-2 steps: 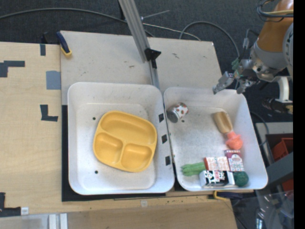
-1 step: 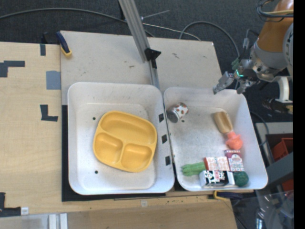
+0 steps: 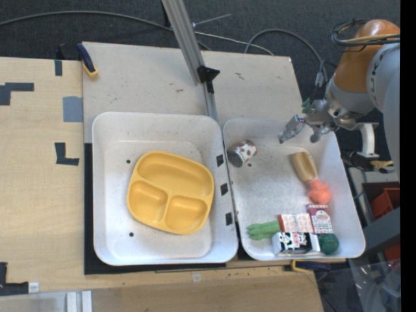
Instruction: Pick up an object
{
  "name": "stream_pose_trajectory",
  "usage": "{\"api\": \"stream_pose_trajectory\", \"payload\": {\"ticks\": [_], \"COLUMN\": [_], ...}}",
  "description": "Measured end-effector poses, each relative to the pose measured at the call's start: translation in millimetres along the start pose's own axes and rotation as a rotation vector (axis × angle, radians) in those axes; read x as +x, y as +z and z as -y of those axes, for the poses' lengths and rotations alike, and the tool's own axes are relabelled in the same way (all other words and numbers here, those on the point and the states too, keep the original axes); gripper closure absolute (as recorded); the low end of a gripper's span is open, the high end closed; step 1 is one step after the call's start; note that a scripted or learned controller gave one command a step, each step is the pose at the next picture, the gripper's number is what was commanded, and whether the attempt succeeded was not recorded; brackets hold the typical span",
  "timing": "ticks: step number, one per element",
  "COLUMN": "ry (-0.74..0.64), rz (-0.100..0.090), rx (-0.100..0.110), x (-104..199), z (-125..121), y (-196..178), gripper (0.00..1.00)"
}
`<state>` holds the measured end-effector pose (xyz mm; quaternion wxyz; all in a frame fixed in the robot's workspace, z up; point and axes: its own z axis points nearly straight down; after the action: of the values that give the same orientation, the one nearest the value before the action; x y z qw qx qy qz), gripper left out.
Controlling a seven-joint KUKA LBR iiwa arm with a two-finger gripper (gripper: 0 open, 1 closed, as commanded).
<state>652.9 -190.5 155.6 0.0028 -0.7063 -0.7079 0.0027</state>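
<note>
While gripper (image 3: pixel 305 127) hangs over right bin (image 3: pixel 270 187), jaw state unreadable, I aim at tan roll (image 3: pixel 303 166), 6 o'clock below; descend centred, clear of orange toy (image 3: pixel 319 192).

A yellow divided plate (image 3: pixel 170 192) with three compartments lies in the left white bin (image 3: pixel 107 174), a little right of its middle and turned at a slant. The right white bin (image 3: pixel 344 194) touches the left one along their shared wall. Both stand on a pale board (image 3: pixel 143 77) with scuff marks. A grey metal rail (image 3: pixel 185 34) runs down from the top edge to a black bracket (image 3: pixel 207 74) near the bins' back corner. A blue and yellow clamp (image 3: pixel 86 59), or so it seems, sits at the board's back left corner. A wooden surface (image 3: pixel 32 194) with grey tape marks (image 3: pixel 73 109) lies to the left. Black cables (image 3: pixel 260 41) cross the dark floor behind.
</note>
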Motion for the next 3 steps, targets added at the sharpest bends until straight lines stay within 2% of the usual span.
{"api": "stream_pose_trajectory", "payload": {"ticks": [1, 2, 3], "ry": [-0.002, 0.000, -0.002], "rz": [0.000, 0.002, 0.003], "rx": [-0.001, -0.005, -0.006], "x": [4, 5, 6], "z": [-3, -3, -3], "y": [64, 67, 57], "gripper": [0.00, 0.00, 1.00]}}
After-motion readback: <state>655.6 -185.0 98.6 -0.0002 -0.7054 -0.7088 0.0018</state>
